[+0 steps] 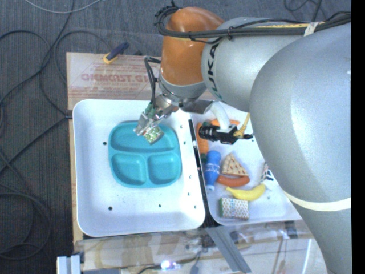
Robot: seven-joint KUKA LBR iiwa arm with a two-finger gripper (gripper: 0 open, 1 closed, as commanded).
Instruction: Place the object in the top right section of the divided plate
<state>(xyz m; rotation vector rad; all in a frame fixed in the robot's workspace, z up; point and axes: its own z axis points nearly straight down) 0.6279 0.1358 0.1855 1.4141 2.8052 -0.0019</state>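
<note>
A blue divided plate point(146, 155) lies in the left white bin point(91, 170). It has one wide section at the top and two smaller sections below. My gripper point(147, 128) hangs over the plate's upper part, toward its right side. Its fingers are shut on a small green and white object point(152, 135), which sits just above the top section's floor. The orange wrist band and grey arm rise behind it and cover the bin's upper right corner.
The right bin point(251, 210) holds several items: a blue bottle point(212, 167), a pizza-slice toy point(233, 166), a red sausage point(234, 180), a banana point(247, 193), a patterned block point(234, 208) and an orange piece point(203, 141). The arm overhangs that bin.
</note>
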